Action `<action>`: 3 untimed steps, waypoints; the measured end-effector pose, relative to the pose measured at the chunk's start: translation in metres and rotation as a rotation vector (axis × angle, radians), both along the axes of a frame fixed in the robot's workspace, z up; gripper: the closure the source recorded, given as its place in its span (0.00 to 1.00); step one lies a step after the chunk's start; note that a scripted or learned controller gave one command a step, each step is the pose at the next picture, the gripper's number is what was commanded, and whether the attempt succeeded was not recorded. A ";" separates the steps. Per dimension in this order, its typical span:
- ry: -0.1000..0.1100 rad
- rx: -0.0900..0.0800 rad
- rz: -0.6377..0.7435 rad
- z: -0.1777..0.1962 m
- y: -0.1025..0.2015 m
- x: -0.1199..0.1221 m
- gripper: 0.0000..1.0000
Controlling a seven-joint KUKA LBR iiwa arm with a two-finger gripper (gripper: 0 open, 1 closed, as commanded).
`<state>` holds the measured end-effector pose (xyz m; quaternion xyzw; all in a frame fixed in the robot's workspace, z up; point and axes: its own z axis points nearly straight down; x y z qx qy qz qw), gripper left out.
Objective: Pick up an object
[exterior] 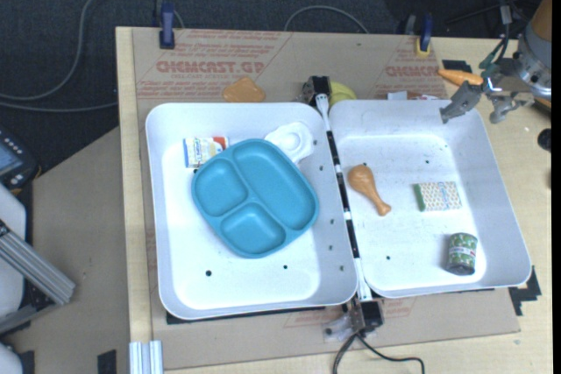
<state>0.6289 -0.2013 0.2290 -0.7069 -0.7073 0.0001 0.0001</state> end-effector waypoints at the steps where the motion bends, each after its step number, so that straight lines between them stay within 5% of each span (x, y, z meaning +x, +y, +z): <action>1: 0.015 0.007 0.002 -0.107 0.058 -0.056 0.00; 2: -0.010 -0.009 0.000 -0.140 0.082 -0.057 0.00; 3: -0.013 -0.004 -0.002 -0.135 0.090 -0.141 0.00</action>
